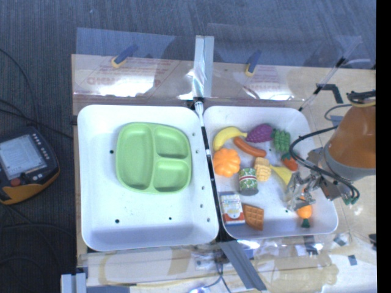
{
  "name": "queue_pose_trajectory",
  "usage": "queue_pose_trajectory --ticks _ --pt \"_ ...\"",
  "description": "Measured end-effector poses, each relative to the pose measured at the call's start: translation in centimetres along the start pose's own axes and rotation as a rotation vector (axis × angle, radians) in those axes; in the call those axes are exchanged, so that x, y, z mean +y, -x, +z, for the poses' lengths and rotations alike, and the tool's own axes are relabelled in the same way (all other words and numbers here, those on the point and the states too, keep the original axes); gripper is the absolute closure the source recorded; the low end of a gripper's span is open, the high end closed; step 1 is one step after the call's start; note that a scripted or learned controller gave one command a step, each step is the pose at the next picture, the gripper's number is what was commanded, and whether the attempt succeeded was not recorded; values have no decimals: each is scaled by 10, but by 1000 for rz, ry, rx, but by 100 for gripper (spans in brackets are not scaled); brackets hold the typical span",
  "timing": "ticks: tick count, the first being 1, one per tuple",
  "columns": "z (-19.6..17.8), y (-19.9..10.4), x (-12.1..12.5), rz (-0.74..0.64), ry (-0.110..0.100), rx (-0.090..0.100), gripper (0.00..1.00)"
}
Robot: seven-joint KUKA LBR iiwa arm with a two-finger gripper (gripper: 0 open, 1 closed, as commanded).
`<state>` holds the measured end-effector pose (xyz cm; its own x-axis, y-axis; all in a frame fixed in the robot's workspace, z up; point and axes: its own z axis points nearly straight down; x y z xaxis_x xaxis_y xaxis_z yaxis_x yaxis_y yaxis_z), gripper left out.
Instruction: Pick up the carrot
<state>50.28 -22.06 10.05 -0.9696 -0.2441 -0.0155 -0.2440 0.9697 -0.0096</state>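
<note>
The carrot (pixel 303 212) is a small orange piece with a green tip, lying near the front right corner of the right bin (pixel 317 227). My gripper (pixel 299 193) hangs just above and slightly behind it, at the end of the grey arm with the orange band (pixel 357 139). The gripper's metal parts and cables blur together, so its state is unclear. I see nothing lifted off the bin floor.
The right bin also holds a banana (pixel 225 136), hot dog (pixel 249 146), grapes (pixel 261 132), broccoli (pixel 281 140), orange pumpkin (pixel 226 162), can (pixel 248 180), corn (pixel 263 170), carton (pixel 230 206) and waffle (pixel 253 215). A green divided plate (pixel 154 157) sits in the left bin (pixel 98 224).
</note>
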Motion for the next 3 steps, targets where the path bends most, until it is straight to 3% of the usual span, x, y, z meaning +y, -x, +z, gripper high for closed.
queue_pose_trajectory --ticks 1,2,3 --pt "-52 3 17 260 8 16 100" --pt "-182 -14 -1 33 9 14 100" --pt "-180 -14 0 32 11 16 0"
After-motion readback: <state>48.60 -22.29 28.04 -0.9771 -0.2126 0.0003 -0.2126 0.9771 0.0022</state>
